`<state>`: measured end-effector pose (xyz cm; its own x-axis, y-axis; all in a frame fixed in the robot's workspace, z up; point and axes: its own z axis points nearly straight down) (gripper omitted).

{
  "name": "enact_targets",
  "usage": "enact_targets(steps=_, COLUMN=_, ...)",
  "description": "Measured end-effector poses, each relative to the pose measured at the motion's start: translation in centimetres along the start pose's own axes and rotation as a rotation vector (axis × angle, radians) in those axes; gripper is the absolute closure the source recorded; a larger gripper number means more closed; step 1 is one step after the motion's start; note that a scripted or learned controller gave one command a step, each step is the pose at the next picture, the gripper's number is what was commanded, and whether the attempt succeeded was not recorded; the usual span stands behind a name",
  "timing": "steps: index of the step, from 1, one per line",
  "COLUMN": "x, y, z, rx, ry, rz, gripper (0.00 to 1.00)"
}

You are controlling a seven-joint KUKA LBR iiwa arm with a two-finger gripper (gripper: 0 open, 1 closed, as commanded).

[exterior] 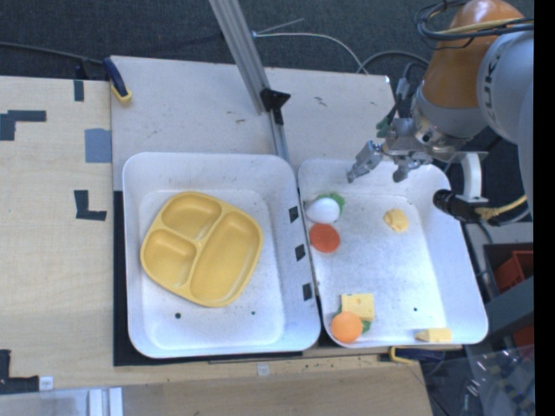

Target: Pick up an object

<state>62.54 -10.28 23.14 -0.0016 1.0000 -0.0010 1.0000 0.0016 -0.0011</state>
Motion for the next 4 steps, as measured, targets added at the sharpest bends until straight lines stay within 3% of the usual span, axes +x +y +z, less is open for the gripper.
enact_targets(steps=1, x=-5.9, y=3.1, z=-2.7, rx=-0.005, ry=-0.003, rz=0.004, gripper=0.0)
enact_targets(steps=2, x=-5.5, y=3.1, z=-3.6, rx=0.0, ry=-0.002, rz=-0.001, gripper=1.0)
enact_targets(steps=3, x=-5.8, y=1.5, z=-15.3, rx=-0.009, ry=-0.002, rz=0.0, gripper=1.0)
enact_targets(steps=4, x=-0.4, y=0.3, z=3.2, rx=0.008, ry=0.002, rz=0.0, gripper=1.0)
